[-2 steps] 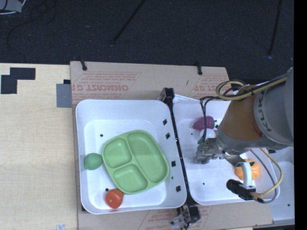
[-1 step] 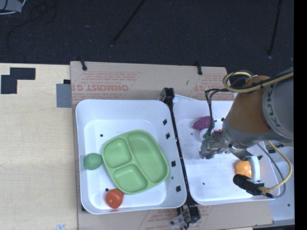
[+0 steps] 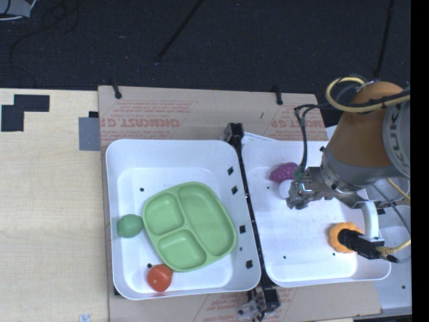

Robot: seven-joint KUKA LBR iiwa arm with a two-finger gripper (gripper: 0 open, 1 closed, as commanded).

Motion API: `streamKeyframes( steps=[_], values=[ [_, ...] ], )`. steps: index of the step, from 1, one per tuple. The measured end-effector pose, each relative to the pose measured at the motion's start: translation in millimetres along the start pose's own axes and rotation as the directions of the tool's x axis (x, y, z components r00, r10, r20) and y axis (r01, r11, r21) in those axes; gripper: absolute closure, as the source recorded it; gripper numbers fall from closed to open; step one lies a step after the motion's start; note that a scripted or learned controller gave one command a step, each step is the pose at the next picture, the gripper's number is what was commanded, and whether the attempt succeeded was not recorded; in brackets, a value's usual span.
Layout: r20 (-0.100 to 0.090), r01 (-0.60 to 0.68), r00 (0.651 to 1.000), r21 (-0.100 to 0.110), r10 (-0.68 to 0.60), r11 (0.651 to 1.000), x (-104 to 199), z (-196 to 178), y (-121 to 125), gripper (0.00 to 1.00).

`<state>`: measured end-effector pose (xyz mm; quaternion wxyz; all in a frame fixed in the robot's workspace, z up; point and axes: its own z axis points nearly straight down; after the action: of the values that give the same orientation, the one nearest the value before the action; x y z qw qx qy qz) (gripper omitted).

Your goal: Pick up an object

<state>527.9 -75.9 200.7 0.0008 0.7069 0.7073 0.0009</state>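
Two bins side by side. Left bin: divided plate mid-bin, ball touching its left edge, round fruit at its near corner. Right bin: gripper over far part, lumpy object just behind; another object near right.

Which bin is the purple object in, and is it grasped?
Right bin, upper-left area. Not grasped: the purple object lies on the bin floor, just up-left of the end effector, not between its fingers.

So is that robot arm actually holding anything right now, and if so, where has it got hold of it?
It cannot be told. The gripper sits low in the right bin, just beside the purple object, but the view doesn't show anything between its fingers.
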Motion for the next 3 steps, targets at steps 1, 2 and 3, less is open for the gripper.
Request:
streamKeyframes(
  steps=[1, 2, 3],
  values=[
    [0.000, -0.001, 1.000, 0.002, 0.001, 1.000, -10.9, -48.1, 2.6, 1.00],
    [-0.002, 0.003, 1.000, 0.008, -0.003, 1.000, 41.0, -34.0, -8.9, 1.00],
    [-0.002, 0.003, 1.000, 0.008, -0.003, 1.000, 93.6, -23.1, -19.3, 1.00]
  ],
)
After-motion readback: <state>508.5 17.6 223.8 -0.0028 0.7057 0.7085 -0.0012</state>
